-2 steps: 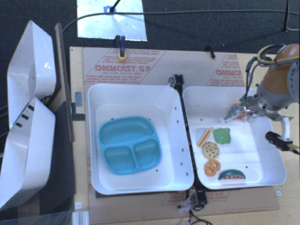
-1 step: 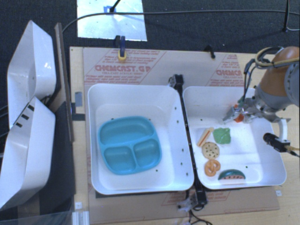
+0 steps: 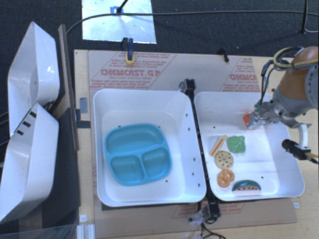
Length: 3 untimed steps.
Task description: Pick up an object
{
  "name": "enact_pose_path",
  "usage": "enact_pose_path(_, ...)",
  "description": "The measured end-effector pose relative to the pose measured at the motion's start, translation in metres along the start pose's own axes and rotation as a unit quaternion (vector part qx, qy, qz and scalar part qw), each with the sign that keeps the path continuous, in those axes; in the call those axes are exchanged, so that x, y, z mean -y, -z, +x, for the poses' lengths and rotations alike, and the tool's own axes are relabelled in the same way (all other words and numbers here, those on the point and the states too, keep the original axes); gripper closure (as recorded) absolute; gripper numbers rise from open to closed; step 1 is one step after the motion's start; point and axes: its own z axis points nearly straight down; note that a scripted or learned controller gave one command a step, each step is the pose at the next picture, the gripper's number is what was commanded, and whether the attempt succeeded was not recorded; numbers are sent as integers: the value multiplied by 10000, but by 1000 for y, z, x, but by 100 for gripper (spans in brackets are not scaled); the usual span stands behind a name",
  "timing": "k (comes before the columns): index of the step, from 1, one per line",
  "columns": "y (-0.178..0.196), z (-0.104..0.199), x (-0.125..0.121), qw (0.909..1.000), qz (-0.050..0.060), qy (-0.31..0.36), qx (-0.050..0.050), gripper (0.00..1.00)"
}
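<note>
While the grey arm with the orange band point(image 3: 299, 81) reaches in over the right shallow white bin point(image 3: 286, 183), the two-finger gripper point(image 3: 251, 121) sits low at that bin's far side. A small red-orange piece point(image 3: 247, 118) lies right at the fingertips; whether it is clamped between them or merely touching cannot be told, and the finger opening cannot be read either.

Toward the near side of the fingers, in the same bin, lie five candidate objects. A green leaf-shaped toy point(image 3: 236, 144) is nearest. Just beyond it is a thin orange strip point(image 3: 217, 145), then a round speckled cookie point(image 3: 224, 159), an orange pretzel-shaped piece point(image 3: 225, 178) and a watermelon-slice toy point(image 3: 246, 185), farthest from the fingers. All lie apart from the gripper.

Well off to the far side of the divider, the left white bin point(image 3: 114, 108) holds a blue three-compartment plate point(image 3: 137, 153).

Judged step: grasp at the red-orange piece. The next move calls for a confirmed closure on it, then a straight vertical lift clear of the bin wall.
</note>
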Motion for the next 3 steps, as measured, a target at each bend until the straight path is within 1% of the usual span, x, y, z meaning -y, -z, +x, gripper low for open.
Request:
enact_pose_path(2, 115, 0, -20, 10000, -10, -1, 2, 100)
enact_pose_path(3, 174, 7, -17, 10000, -16, 0, 2, 100)
